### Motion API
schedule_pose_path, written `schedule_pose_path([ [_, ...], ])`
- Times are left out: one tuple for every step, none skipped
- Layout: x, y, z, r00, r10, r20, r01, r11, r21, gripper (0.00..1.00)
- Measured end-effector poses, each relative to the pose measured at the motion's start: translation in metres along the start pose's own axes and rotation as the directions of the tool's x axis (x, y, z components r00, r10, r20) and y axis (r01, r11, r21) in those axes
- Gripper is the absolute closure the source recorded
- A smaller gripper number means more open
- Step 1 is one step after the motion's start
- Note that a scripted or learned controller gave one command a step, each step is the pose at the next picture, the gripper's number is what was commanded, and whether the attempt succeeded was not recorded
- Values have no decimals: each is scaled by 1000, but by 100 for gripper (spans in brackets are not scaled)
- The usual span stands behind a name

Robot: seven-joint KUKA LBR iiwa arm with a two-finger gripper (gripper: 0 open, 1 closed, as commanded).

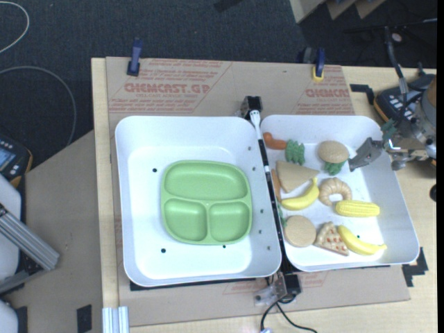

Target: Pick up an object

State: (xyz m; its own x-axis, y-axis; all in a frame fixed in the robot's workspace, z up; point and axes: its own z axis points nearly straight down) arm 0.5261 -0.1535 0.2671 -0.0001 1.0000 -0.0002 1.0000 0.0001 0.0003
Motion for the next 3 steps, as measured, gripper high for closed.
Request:
schedule_pose_path([
  [15,-51,108,1000,2,-5,-2,1000,15,0],
  [-45,0,186,1000,3,3,-3,1000,0,0],
  [-43,1,172,1000,1,3,-1,1000,-4,100],
])
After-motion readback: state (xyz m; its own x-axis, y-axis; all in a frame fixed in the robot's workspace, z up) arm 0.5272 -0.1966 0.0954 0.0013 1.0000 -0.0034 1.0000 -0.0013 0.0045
